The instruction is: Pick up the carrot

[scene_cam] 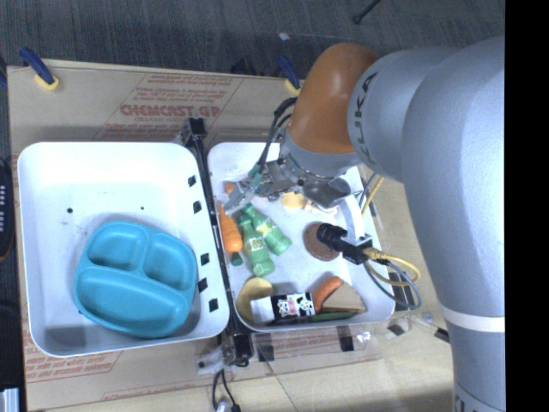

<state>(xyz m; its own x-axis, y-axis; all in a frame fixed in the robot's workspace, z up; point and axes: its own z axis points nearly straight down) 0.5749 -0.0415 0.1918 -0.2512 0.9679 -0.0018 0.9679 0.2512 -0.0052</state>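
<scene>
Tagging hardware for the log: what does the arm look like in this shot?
The arm is thick, smooth and light grey, with a rounded orange band above the wrist. Dark lettering runs along the grey shell next to the band. Thin dark cables run down by the metal gripper.

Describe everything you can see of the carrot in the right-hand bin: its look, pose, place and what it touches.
The carrot is a small orange piece with a smooth, plastic-looking surface, like toy food. It lies flat on the floor of the right bin, hard against that bin's left wall, its length running roughly along the wall. Green cylinder-shaped pieces lie close beside it on its right, seemingly touching. The gripper hangs just above its upper end, and its lower end is in plain sight.
</scene>
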